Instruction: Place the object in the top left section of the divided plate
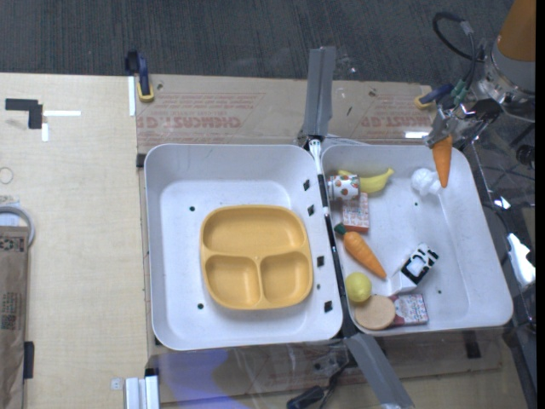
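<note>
Hanging from end effector [449, 135]: carrot [443, 160], above right bin [485, 254].

Orange-banded grey arm [515, 37] (black cable looped alongside)

Illumination is bright, even and diffuse from overhead. Shadows are soft and short. The white bins [162, 254] reflect strongly, near overexposure, with little surface detail. A bluish glare patch lies at the near edge. Focus is moderately soft throughout; fine detail is blurred.
</note>
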Robot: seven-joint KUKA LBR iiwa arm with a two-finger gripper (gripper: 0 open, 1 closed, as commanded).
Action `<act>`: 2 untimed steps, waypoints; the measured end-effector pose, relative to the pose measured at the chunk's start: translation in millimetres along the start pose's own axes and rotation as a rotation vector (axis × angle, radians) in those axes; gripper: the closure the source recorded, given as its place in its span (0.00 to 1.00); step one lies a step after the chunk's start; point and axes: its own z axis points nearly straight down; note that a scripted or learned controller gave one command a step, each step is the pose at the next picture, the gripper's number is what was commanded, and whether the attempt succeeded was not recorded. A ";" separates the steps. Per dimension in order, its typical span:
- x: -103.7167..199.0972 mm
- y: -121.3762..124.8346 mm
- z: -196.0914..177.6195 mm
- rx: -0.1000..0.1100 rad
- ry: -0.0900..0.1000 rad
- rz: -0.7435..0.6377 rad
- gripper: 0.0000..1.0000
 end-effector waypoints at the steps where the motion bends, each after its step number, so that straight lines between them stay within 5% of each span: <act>1: 82.8 17.5 75.2 0.001 0.002 0.000 1.00; 2: 153.4 25.8 41.2 -0.001 0.001 0.058 1.00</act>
